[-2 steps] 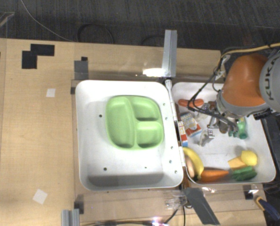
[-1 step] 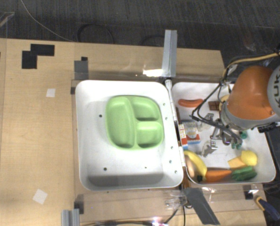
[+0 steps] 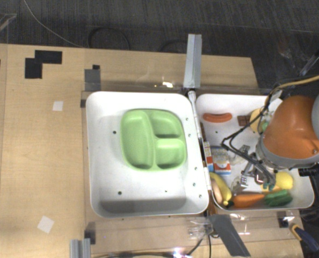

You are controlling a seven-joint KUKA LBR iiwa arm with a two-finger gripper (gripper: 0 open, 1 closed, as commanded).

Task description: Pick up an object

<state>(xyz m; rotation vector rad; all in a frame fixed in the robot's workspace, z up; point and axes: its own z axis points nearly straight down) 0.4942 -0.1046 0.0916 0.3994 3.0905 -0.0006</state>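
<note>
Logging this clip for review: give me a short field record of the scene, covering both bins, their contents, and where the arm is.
left bin: holds a green divided tray
right bin: holds toy foods
visible items, right bin: hot dog, banana, carrot, green vegetable, yellow piece, small carton
arm: over the right bin, orange band facing the camera
pincer: low among the items near the bin's front
grasp: cannot tell
task state: no object seen lifted

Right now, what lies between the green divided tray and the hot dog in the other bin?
In the camera view, only bin walls: the left bin's right wall and the right bin's left rim separate the green divided tray from the hot dog.
</note>
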